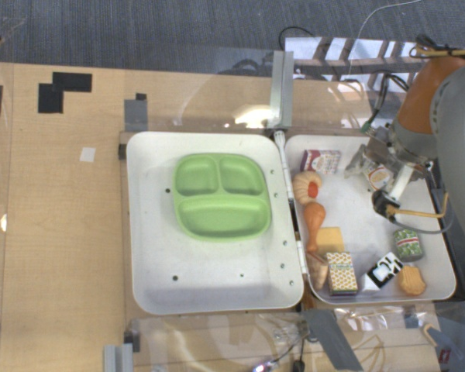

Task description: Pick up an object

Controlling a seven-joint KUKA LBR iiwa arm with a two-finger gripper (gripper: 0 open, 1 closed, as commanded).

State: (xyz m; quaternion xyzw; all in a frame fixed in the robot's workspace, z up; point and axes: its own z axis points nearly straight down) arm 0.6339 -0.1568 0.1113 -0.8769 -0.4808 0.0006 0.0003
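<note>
Nearest me, along the right bin's (449,281) front edge: patterned box (342,273), black-and-white pack (384,270), an orange lump (411,280). I read them all as light toy food; the box is stiff with flat sides, the easiest pinch across its short width. Green-labelled can (408,243) looks slick and may roll. Claw (380,178) hangs over the bin's back right; cannot tell its spread. Red-and-white carton (320,161) bears print, unreadable. Green tray (221,196) sits in the left bin (151,285).
</note>
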